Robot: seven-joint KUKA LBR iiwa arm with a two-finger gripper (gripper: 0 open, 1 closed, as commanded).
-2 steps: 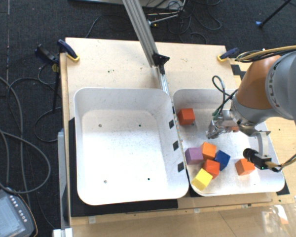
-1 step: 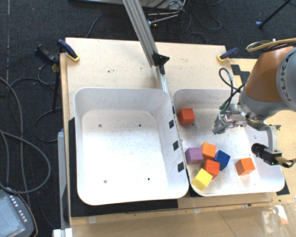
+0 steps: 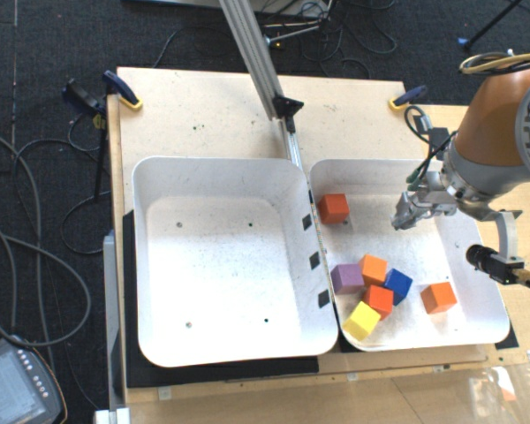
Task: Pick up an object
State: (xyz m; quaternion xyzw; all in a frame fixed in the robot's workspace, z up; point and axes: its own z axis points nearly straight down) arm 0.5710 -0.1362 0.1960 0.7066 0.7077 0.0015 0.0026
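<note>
Seven-ish coloured blocks (image 3: 374, 288), right bin (image 3: 477, 325)

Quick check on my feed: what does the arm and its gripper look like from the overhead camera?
The arm is grey with a broad orange band above the wrist. Dark cables run down its side toward a compact grey metal gripper. A black fitting with an orange tip juts out beneath the arm.

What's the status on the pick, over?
Claw over right bin, grip state unclear. Nearest: lone orange-red cube, apart to its left. Cube cluster below, tightly packed; separate orange cube standing free.
</note>
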